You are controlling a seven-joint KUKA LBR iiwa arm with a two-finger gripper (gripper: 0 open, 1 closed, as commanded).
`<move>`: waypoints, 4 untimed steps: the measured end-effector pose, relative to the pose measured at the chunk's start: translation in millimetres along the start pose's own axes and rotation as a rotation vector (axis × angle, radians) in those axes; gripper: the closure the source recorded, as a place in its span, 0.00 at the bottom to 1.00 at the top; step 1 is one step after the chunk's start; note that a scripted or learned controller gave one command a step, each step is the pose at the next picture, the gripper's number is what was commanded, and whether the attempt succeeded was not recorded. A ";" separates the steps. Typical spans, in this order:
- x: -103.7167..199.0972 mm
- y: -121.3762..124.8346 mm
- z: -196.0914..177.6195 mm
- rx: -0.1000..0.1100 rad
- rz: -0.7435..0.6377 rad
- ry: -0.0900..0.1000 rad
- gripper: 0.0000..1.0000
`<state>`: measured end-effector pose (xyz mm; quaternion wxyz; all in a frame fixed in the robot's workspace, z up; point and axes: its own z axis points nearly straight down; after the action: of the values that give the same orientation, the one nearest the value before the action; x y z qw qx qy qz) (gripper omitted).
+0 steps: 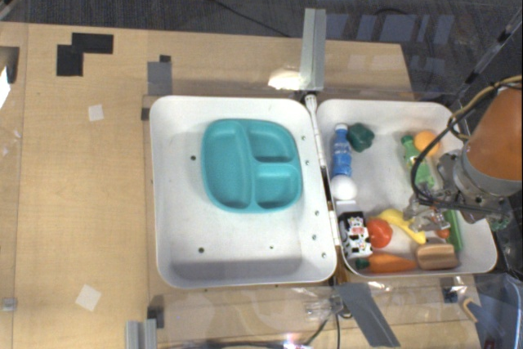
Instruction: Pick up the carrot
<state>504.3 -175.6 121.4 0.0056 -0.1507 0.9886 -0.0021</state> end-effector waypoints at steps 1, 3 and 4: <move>13.0 -28.9 -41.1 0.001 -0.283 0.000 1.00; -58.1 -47.3 32.4 0.000 0.570 -0.005 1.00; -118.3 -48.7 34.5 -0.001 0.554 -0.001 1.00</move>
<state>632.1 -187.0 88.3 0.0066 0.1253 0.9921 0.0003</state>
